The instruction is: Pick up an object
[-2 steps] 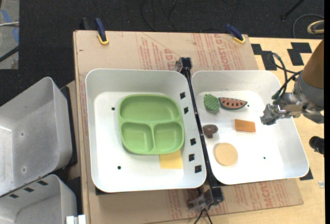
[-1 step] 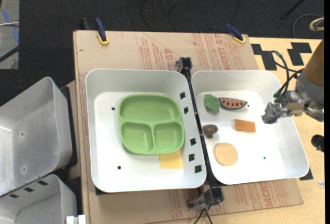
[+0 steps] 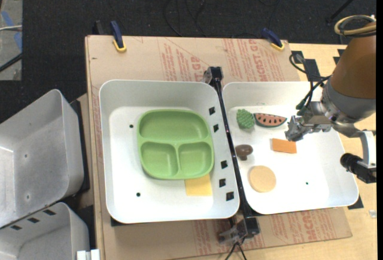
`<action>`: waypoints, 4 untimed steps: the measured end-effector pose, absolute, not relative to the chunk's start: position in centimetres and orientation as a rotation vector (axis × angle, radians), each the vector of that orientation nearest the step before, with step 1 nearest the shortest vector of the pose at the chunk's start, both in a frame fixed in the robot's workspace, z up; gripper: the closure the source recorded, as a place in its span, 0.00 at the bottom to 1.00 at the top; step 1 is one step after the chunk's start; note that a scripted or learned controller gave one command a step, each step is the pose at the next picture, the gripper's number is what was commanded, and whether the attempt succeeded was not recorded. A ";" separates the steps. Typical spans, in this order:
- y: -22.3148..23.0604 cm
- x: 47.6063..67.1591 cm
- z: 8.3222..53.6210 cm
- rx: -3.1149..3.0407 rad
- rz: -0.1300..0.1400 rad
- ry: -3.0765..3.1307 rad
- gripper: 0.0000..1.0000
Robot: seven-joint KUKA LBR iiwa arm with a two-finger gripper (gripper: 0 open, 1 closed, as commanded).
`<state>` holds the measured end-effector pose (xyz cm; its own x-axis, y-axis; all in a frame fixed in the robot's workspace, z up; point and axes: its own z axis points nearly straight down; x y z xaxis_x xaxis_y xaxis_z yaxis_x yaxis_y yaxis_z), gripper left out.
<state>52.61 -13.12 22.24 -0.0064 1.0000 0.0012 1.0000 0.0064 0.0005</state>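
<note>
Hovering over the right bin (image 3: 335,196), the gripper (image 3: 295,131) sits just beside the orange wedge (image 3: 283,145), which lies slightly below-left of it, long axis roughly left-right across the view. Finger state cannot be determined; nothing is visibly grasped.

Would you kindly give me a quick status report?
Gripper low in right bin, above orange wedge. Nothing seen held. Watermelon slice close beside.

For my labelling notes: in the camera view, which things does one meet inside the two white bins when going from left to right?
Green divided plate → yellow square → brown piece → tan round disc → orange piece → claw.
</note>
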 end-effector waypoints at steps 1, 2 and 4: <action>-8.0 52.1 23.4 -2.213 -0.001 -2.229 1.00; -2.3 51.8 24.3 -2.214 -0.002 -2.229 1.00; 7.3 50.9 25.0 -2.212 -0.001 -2.230 1.00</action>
